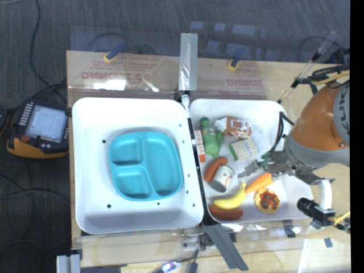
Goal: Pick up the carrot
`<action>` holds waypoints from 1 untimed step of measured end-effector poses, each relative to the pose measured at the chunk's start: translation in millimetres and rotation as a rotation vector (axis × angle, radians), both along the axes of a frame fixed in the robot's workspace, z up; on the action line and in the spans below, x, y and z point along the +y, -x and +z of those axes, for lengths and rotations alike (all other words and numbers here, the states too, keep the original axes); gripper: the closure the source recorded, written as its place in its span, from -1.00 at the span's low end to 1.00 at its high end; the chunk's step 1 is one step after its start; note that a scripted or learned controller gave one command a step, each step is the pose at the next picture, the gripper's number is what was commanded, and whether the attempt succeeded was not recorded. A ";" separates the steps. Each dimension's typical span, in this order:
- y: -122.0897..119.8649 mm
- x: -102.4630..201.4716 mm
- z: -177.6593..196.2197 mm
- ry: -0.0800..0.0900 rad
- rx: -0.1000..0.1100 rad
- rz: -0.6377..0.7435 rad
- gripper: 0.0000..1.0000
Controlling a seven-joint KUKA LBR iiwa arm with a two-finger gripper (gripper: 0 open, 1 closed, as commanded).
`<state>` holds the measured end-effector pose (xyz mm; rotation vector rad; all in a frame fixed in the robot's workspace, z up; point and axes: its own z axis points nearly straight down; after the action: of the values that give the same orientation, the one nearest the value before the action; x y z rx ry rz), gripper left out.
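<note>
Here, left bin (pixel 85 169) held a blue tray (pixel 146 164); right bin (pixel 267 108) held banana (pixel 230 198), carrot (pixel 259 182), sausage (pixel 215 168). Gripper (pixel 263 165) hung just above the carrot's upper end; whether its fingers were parted or clenched could not be told. Risk: crowding neighbours might get nudged or grabbed instead.
</note>
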<state>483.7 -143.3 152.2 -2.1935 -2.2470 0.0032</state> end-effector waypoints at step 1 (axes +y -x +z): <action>-30.2 -32.0 17.7 0.001 0.001 -0.073 -1.00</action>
<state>514.0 -175.3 169.9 -2.2736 -2.1661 0.0047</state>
